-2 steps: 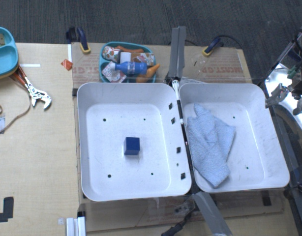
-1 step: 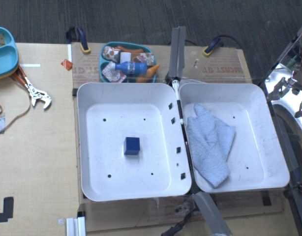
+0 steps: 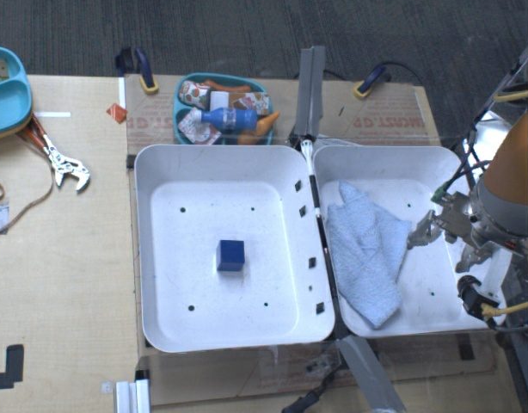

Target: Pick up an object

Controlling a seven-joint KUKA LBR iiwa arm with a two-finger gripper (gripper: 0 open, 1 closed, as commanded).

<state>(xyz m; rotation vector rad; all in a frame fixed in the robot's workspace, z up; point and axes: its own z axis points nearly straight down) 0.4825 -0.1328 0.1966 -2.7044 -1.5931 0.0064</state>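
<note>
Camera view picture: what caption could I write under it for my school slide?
Robot arm's tool beside a light blue cloth in the right bin; a blue cube sits in the left bin.

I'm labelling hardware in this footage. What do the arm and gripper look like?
The arm enters from the right: an orange band above a grey metal wrist. The gripper is grey metal, with slim fingers projecting left over the right bin. Black cables loop beside the wrist, and a black fitting with a yellowish cable sits below.

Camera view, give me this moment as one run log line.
gripper: over right bin, beside cloth | block: left bin, untouched
</note>
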